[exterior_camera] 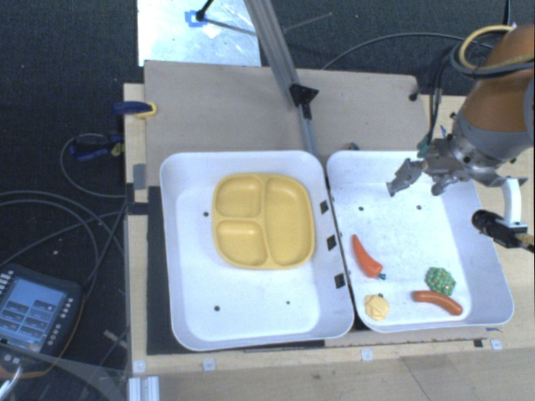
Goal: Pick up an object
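- Claw (420, 179): fingers spread wide, nothing between them, over the upper part of the right bin (493, 307).
- Right bin, lower part: orange carrot (366, 256), green broccoli piece (440, 279), orange-red sausage (437, 302), pale yellow toy food (377, 307); all apart from the claw.
- Left bin (184, 307): yellow divided plate (262, 220).
- Bench (359, 107): carries both bins.

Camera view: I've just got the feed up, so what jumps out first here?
The yellow divided plate lies in the middle of the left bin. The end effector hangs open over the far part of the right bin. At that bin's near end lie an orange carrot, a green broccoli piece, a sausage and a pale yellow piece.
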Available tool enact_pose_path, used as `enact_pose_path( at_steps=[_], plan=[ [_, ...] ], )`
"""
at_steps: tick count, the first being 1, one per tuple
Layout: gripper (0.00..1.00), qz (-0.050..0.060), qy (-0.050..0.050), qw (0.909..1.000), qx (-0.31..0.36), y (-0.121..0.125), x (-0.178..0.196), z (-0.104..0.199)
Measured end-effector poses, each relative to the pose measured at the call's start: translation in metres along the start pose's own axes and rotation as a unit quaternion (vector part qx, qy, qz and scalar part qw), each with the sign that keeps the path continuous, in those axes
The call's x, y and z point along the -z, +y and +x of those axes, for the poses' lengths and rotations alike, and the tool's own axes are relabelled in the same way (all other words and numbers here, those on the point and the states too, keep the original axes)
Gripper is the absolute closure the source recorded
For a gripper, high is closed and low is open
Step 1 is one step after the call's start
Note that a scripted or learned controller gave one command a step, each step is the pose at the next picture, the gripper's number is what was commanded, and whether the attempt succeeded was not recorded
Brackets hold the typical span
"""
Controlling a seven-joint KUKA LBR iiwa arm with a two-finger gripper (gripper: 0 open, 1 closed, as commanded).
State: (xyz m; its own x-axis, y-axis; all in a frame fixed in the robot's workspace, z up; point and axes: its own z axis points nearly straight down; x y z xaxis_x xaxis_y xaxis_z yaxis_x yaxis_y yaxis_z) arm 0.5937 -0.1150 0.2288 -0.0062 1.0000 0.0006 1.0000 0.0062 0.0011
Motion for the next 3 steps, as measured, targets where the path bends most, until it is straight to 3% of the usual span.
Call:
enact_pose_path(
  at_steps=[1,3],
  plan=[
    [0.0,0.0,0.0,1.0,-0.001,0.0,0.0,0.0],
    [0.0,0.003,0.0,1.0,-0.003,0.005,-0.115,0.01]
  ],
)
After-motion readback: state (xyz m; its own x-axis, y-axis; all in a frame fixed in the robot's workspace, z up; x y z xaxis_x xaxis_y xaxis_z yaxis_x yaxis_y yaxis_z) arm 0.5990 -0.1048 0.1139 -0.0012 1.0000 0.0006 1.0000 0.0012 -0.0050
